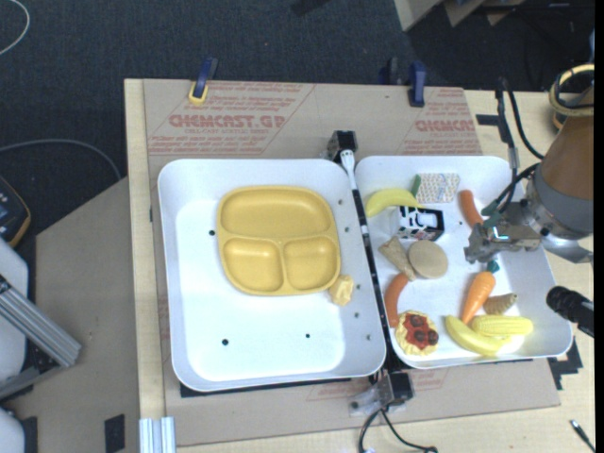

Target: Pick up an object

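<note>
A: Nearest us, the front edge of the table point(283, 413) carries a clamp with cables point(392, 390), just ahead of the right bin point(377, 173).

B: Behind it we see the toy food: a pizza slice point(419, 332), two bananas point(489, 332) and a carrot point(477, 295) crowd that bin's front corner.

A: How far along are we? We judge nothing is lifted yet. The end effector point(489, 243) sits low over the right bin, just above the carrot, and we cannot tell its state.

B: So the grasp and the lift are left, as we read it.

A: The left bin point(189, 281) holds a yellow divided tray point(278, 239) with a small yellow piece point(342, 292) beside it.

B: Both bins rest on a cardboard sheet point(236, 111), clipped at the back. Dark carpet point(142, 26) surrounds the table.
</note>
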`<state>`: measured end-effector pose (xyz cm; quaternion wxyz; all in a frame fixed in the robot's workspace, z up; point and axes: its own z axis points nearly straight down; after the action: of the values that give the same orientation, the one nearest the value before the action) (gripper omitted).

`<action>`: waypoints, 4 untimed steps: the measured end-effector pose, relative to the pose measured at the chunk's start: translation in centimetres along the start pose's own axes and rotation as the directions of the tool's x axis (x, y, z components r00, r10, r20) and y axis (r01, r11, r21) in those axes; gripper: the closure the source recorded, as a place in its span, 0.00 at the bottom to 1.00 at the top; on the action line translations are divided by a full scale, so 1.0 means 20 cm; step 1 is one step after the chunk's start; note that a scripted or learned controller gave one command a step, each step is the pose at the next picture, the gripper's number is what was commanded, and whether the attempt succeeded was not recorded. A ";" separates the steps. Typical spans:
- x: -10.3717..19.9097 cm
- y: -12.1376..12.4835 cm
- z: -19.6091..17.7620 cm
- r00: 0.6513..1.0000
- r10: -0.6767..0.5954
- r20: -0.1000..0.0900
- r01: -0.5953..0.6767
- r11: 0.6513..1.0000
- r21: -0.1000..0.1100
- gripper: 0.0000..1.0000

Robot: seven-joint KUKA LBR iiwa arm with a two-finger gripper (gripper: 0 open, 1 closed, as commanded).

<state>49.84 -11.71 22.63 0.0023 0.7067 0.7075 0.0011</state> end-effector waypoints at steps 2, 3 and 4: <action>0.53 0.03 -0.01 1.000 -0.005 -0.003 0.005 1.000 0.003 1.00; 0.82 0.01 -0.04 1.000 -0.006 -0.003 0.006 1.000 0.003 1.00; 0.88 0.01 0.05 1.000 0.000 -0.002 0.000 1.000 0.009 1.00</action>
<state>50.08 5.91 21.54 -0.0018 0.7068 0.7074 -0.0014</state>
